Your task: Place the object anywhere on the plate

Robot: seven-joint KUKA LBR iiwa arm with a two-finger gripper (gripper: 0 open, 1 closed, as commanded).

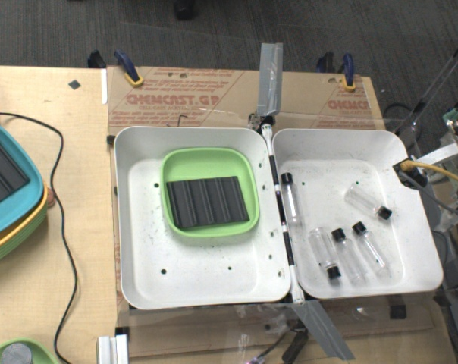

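Camera view: two white bins are being shown side by side on the bench. The left bin [138,226] is being occupied by a green plate [208,165], square with rounded corners, and a dark grey ribbed slab [207,202] is being carried on it. The right bin [411,279] is being used by a handful of clear tubes [369,245] with black caps. One tube [288,199] is lying along the left wall, cap toward the far side. Another [365,201] is lying near the right wall. The rest are being kept close together near the front, well apart from the plate.

Brown cardboard [183,89] is lying under the bins. Red print on it is being read as "CHEMCAST GP", partly cut off on the right. It is being held by blue-and-orange clamps [128,67].

Teal and green stacked bowls [17,203] are sitting at the left edge, on the wooden table [32,89], crossed by a black cable [62,226].

Claw state: cannot be told.
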